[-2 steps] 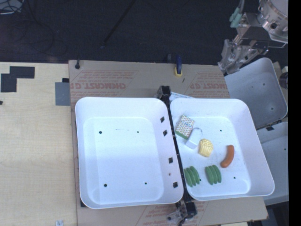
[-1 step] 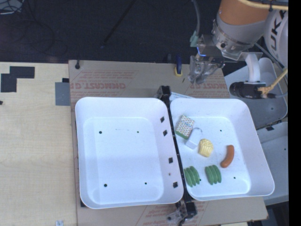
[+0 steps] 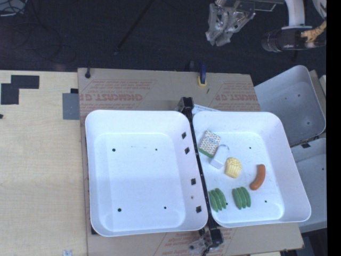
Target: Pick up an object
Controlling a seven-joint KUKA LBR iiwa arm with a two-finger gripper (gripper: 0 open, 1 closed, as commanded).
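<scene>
White right bin (image 3: 277, 129) holding corn (image 3: 233, 167), sausage (image 3: 258, 176), two green pods (image 3: 217, 199) (image 3: 241, 197), patterned packet (image 3: 209, 142). Gripper (image 3: 221, 33) up at top, well above bins, nothing between fingers; open or closed not discernible. Left bin (image 3: 98, 137) beside.

**Two bins side by side on the desk**

The right bin (image 3: 277, 127) holds a small packet (image 3: 209, 142) at its back left, corn (image 3: 232, 167) and a sausage (image 3: 258, 176) mid-bin, two pea pods (image 3: 217, 200) (image 3: 241, 197) in front. The left bin (image 3: 101, 127) touches it.
</scene>
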